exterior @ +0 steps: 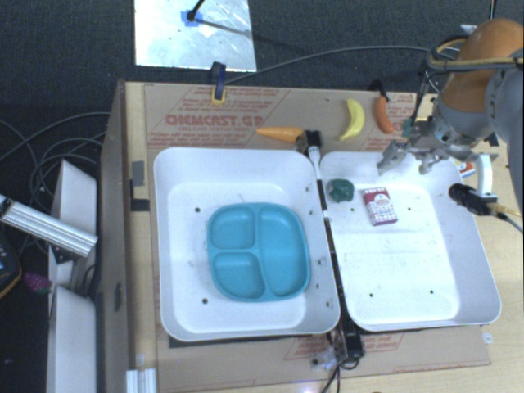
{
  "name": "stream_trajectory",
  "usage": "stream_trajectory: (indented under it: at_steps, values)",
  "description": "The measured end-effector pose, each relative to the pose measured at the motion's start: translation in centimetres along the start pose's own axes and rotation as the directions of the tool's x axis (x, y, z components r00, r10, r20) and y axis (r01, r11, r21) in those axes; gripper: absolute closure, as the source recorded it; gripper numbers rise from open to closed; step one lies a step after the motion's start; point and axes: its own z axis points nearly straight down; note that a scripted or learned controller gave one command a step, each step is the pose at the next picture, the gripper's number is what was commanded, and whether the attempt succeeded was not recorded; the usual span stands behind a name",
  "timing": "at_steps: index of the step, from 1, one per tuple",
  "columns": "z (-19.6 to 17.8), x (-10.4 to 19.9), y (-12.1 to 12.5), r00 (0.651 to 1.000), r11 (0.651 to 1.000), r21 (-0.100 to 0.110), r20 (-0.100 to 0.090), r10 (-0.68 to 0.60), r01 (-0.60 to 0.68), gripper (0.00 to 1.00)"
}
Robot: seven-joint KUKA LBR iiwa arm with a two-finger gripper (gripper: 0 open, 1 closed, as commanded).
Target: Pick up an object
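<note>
Camera view, from above: two shallow white bins side by side on the bench (pixel 205 109). The right bin (pixel 426 301) serves as landmark. Inside it, near its far-left corner, lies a small flat carton (pixel 379 206), red and white with dark print, rectangular, lying face up; just to the carton's left sits a small dark green rounded lump (pixel 341 190), close to the bin's left wall. The gripper (pixel 412 158) hangs over the far edge of the right bin, its jaws spread apart with nothing between them, well apart from the carton. Beyond the bin's far edge, on the bench, lie a yellow banana (pixel 354 119), an orange-red sausage-shaped piece (pixel 383 115) and a carrot (pixel 279 134). The left bin (pixel 184 187) contains a blue sectioned tray (pixel 258 250).
</note>
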Motion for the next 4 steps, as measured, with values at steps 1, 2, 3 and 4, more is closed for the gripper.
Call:
stream_trajectory:
  at_steps: [1,2,3,4]
  values:
    - [4.8,0.7,-2.6,1.000,1.000,-0.001,0.000,0.003,-0.003,0.00]
    - [7.3,4.9,-1.3,1.000,1.000,-0.012,0.017,0.007,-0.007,0.00]
    - [7.5,4.1,-3.3,1.000,1.000,-0.004,0.005,0.005,-0.005,0.00]
    - [7.6,-0.1,0.2,1.000,1.000,-0.004,0.002,0.004,-0.004,0.00]
